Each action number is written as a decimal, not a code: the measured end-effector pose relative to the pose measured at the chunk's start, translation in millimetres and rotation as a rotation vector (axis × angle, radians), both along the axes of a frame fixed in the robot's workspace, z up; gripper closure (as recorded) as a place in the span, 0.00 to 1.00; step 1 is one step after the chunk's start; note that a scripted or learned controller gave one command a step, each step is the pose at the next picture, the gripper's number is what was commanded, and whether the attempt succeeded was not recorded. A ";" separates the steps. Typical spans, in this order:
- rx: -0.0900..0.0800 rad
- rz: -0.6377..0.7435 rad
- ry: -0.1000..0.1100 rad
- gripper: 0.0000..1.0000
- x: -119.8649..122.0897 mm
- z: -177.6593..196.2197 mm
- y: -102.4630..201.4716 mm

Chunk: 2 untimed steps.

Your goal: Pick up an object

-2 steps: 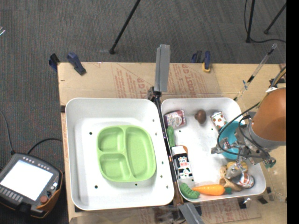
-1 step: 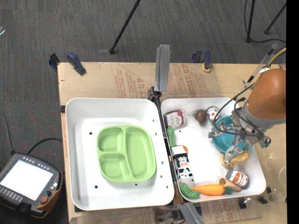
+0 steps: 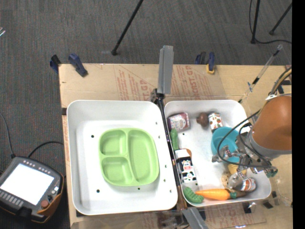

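The gripper [image 3: 239,168] is being seen low in the right bin [image 3: 228,104], at about four o'clock from that bin's middle, with the orange-banded wrist above it at three o'clock. Whether its fingers are open or closed cannot be told, since cables and the wrist body are crowding that spot.

A small can-like object [image 3: 239,182] is lying just at six o'clock of the gripper, tilted, near the bin's lower right corner; it is being judged the likeliest target. A toy carrot [image 3: 215,193] is lying just beyond it at seven o'clock, its long axis running three to nine o'clock along the lower wall. A teal cup [image 3: 223,141] is standing at eleven o'clock of the gripper. Nothing is being shown between the fingers, so no hold is being claimed.
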State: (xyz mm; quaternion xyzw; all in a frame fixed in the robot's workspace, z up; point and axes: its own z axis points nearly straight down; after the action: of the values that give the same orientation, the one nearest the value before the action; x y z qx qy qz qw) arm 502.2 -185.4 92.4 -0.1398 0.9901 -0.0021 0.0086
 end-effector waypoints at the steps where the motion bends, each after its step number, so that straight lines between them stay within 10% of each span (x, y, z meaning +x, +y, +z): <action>1: 0.004 0.194 0.016 0.00 85.4 -5.1 26.7; 2: 0.023 0.121 0.018 0.00 61.0 -5.2 9.0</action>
State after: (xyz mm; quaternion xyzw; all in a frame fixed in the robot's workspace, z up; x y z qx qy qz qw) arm 563.2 -176.3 87.2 -0.1993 0.9799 0.0111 0.0017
